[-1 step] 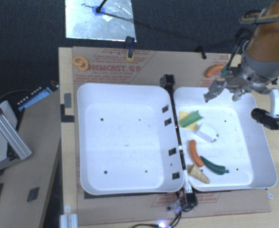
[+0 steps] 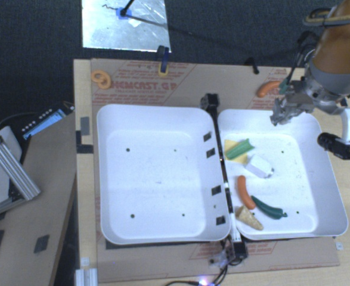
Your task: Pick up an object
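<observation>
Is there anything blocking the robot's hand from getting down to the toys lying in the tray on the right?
Nothing visible does. The hand hangs over the far rim of the right tray, and the toys, such as the white block and the orange sausage, lie uncovered on the tray floor nearer the camera.

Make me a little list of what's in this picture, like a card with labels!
robot gripper: hanging over the back edge of the right bin
left bin: white, nothing lying in it
corn: right bin, near the middle divider
white block: right bin, just in front of the corn
sausage: right bin, orange-red
green pepper: right bin, beside the sausage
tan piece: right bin, front corner
orange toy: on the board behind the right bin
</observation>
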